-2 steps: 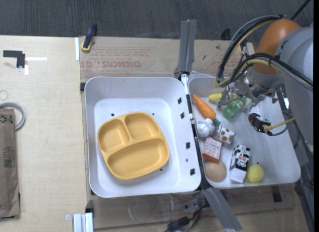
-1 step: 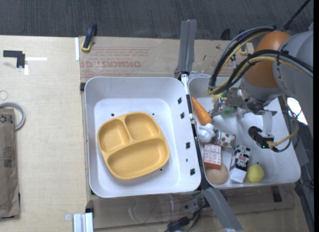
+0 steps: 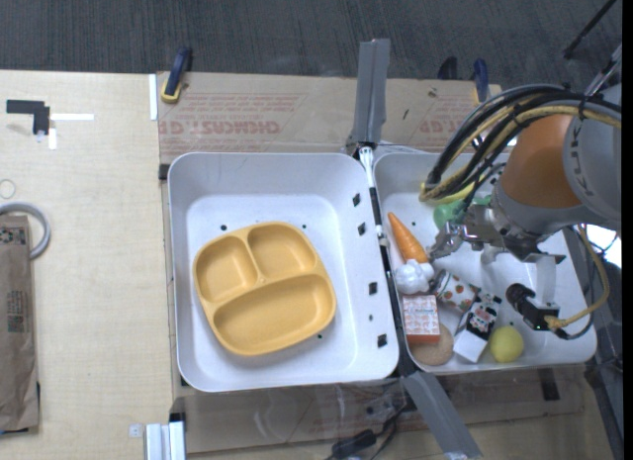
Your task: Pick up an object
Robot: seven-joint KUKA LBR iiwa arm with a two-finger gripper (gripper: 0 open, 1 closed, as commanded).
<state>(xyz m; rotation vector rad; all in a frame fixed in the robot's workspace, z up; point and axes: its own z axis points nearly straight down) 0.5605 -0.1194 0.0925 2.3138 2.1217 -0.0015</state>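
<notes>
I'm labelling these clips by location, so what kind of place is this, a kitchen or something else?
Probably a robotics lab bench rather than a kitchen. A grey arm with cable bundles reaches over two white bins; one holds a yellow divided plate, the other toy-like items such as a carrot and lemon. Clamps pin cardboard behind.

orange carrot [image 3: 406, 238], tilted, right bin's [image 3: 574, 354] left side

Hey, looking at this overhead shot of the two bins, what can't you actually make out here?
- Gripper: the wrist and cables crowd it, so its finger state is unclear.
- Green thing in the right bin: mostly hidden behind the cables.
- Small box: label too small to read.
- Brown bag: cut off by the left edge.
</notes>
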